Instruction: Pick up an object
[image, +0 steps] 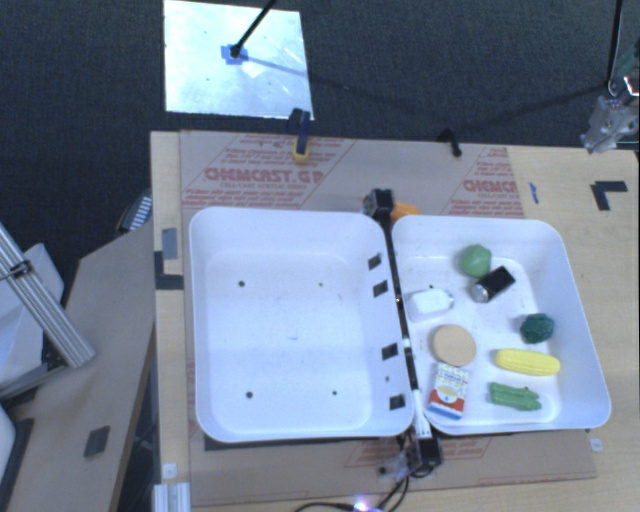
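— Dark carpet surrounds the worktop (560, 180); on it the left bin (215, 300) and the right bin (575, 290) sit side by side. Where is the arm?

— Up at the far right, the pincer (608, 122) hangs well apart from both bins. It is too small and blurred to judge its fingers; I cannot tell.

— So nothing is picked yet?

— I judge the reach has not begun. All candidates lie in the right bin: green ball (475, 260), black block (494, 283), white piece (432, 300), tan disc (454, 345), corn cob (527, 362), dark green lump (537, 327), green pod (515, 397), small carton (449, 390).

— Next?

— Travel over the right bin, choose a thing standing apart, such as the corn cob, then descend squarely.
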